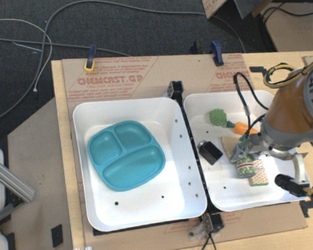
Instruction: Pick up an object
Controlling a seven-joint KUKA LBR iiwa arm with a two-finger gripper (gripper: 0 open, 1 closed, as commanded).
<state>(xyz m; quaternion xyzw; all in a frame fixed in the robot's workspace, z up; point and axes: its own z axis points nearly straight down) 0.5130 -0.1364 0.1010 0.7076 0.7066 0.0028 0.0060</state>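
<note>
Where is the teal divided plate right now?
The teal divided plate lies flat in the left bin, about in its middle, across the divider from the small black block.

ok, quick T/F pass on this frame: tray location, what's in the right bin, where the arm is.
1. The teal divided tray lies in the left bin. True.
2. The arm reaches over the left bin. False: it hangs over the right bin.
3. A black block lies in the right bin. True.
4. The green brush head sits on the tray. False: it lies in the right bin.
5. Two blue clamps grip the board's far edge. True.
</note>
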